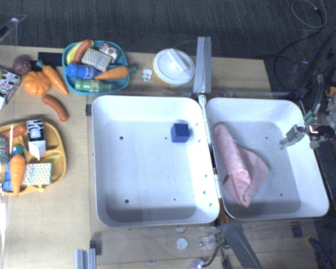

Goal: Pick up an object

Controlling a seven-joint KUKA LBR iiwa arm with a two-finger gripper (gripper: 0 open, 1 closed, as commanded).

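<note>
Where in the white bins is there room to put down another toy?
Left bin: bare everywhere around the blue cube near its upper right. Right bin: bare between the pink cloth and the hand. The cloth crowds its left side.

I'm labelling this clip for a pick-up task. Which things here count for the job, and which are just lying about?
For the job:
blue block in the left bin
pink cloth in the right bin
gripper

Lying about:
blue bowl of toy food
yellow tray of toy food
white-lidded container
toy pumpkin
</note>
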